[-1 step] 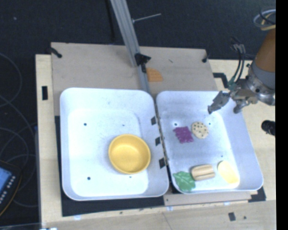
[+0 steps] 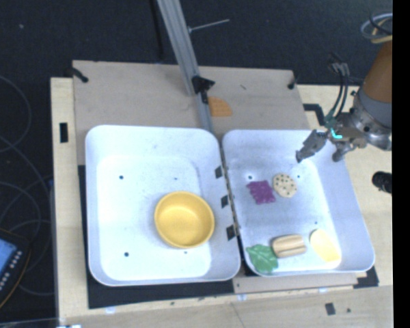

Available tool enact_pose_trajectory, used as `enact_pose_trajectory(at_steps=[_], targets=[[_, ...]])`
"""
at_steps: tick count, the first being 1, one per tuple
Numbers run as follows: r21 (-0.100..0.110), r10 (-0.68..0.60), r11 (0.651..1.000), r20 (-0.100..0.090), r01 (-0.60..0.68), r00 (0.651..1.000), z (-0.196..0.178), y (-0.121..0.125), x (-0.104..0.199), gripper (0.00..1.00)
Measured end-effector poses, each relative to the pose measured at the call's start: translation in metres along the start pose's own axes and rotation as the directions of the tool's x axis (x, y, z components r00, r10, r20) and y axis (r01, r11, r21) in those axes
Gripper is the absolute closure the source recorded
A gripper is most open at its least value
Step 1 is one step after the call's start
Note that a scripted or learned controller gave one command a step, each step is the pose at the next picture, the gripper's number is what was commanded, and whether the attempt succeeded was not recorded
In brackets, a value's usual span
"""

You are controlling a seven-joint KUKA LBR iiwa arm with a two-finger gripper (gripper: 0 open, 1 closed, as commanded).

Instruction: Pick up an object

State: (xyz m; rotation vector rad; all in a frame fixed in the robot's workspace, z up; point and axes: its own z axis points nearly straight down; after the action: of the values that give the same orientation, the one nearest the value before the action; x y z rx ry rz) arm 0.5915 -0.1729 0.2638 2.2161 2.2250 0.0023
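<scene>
My gripper [image 2: 322, 150] hangs open over the far right part of the right bin [image 2: 342, 203], with nothing between its fingers. Below and left of it lie a spotted beige cookie [image 2: 284, 184] and a purple piece [image 2: 261, 192]. Along the bin's near edge sit a green leafy piece [image 2: 262, 257], a tan bread roll [image 2: 288, 245] and a yellow lemon-shaped piece [image 2: 324, 244]. A yellow bowl [image 2: 184, 219] stands in the left bin [image 2: 116, 183].
A slanted metal pole [image 2: 180, 43] rises behind the bins, with an orange patch [image 2: 219, 106] on the board near its foot. Cables hang at the arm's wrist at the right. A small screen device [image 2: 1, 264] lies off the bench at the lower left.
</scene>
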Motion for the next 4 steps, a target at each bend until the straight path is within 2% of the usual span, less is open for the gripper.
enact_pose_trajectory(at_steps=[3,4], targets=[[0.006,0.006,1.000,0.003,-0.006,1.000,0.164,-0.018,-0.014,0.00],[-0.003,0.011,1.000,0.001,-0.011,1.000,0.149,-0.016,-0.014,1.00]])
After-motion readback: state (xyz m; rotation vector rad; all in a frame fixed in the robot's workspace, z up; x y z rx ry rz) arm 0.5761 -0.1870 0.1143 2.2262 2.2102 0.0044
